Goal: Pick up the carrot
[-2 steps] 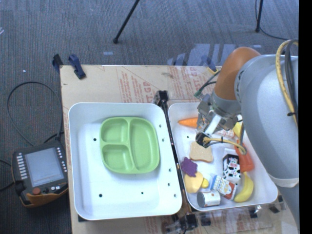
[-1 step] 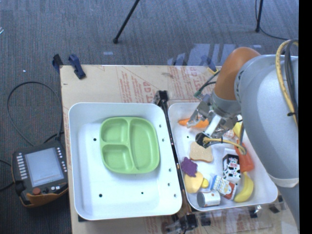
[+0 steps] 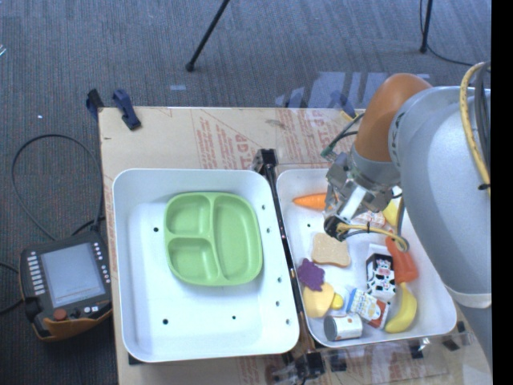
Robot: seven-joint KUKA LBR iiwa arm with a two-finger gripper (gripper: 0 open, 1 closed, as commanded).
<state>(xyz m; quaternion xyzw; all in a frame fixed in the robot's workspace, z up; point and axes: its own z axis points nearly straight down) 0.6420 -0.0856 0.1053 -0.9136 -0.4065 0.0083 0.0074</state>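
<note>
Reached in from the view's right with the grey arm (image 3: 445, 191), the broad, smooth last link bulking large along that side, from near the top down almost to the bottom edge. Narrowed toward the view's middle into the orange band (image 3: 386, 112), rounded and seen from above. Carried the grey wrist (image 3: 365, 172) directly under that band, angled downward and toward the view's left. Pointed the wrist's lower end down and left, at a slant rather than straight down.
</note>
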